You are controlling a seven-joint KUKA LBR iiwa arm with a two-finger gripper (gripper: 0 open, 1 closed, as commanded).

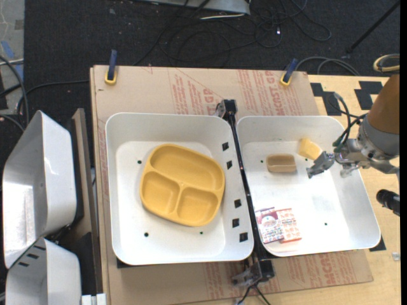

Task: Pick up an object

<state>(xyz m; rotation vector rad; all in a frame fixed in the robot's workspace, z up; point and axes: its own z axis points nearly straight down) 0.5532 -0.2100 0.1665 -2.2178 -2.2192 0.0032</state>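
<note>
While reaching in from the right edge, low over the right bin: grey arm [388, 116] with its orange band, wrist bent toward the bin's upper right part.

Beneath everything, a brown cardboard-covered surface [191, 88] with red print, clamped at its far edge, bearing two shallow white bins side by side, rims touching along a dark strip in the middle.

Inside the left bin [121, 170]: a large yellow divided tray [181, 184], three compartments, flat on the bin floor, roughly central, turned a little askew.

Inside the right bin [343, 208], three smaller things. Near the front left corner, close to the shared rim: a flat red-and-white printed packet [278, 225], well apart from the arm. Further back, left of centre: a tan rectangular block [281, 163], lying flat. Just right of and slightly behind that block: a small pale yellow wedge [310, 149], close to the block but apart from it.

Smallest of all, the gripper [320, 165]: dark, pointing left, just in front of the yellow wedge and just right of the tan block, near both. Touching either or not, cannot tell at this size. Wide or narrow, likewise cannot tell. Nothing visibly gripped; block, wedge and packet all lying on the bin floor.
</note>
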